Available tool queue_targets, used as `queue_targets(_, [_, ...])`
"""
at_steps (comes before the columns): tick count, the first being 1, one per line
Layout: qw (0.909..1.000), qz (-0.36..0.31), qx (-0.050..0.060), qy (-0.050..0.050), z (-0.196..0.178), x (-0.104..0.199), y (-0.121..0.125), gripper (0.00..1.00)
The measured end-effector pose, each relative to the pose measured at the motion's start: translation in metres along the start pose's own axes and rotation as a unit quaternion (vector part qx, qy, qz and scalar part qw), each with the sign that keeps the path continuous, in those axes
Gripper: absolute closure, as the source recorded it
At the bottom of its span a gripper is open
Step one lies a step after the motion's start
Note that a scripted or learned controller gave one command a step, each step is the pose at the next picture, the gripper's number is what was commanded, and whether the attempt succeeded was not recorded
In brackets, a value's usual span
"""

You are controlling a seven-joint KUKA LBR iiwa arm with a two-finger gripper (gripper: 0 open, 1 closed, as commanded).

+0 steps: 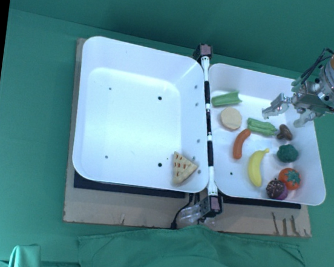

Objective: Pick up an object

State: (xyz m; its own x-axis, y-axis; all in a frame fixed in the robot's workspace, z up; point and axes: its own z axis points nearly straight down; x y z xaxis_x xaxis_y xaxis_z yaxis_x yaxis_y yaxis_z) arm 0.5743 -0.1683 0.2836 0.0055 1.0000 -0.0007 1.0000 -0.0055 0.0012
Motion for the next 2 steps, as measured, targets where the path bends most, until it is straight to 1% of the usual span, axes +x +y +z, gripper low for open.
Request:
queue_targets(1, [1.0, 0.0, 0.0, 0.0, 0.0, 0.0, 0.0, 0.0])
queue_targets(2, [1.0, 0.0, 0.003, 0.0, 0.06, -0.003, 0.003, 0.0])
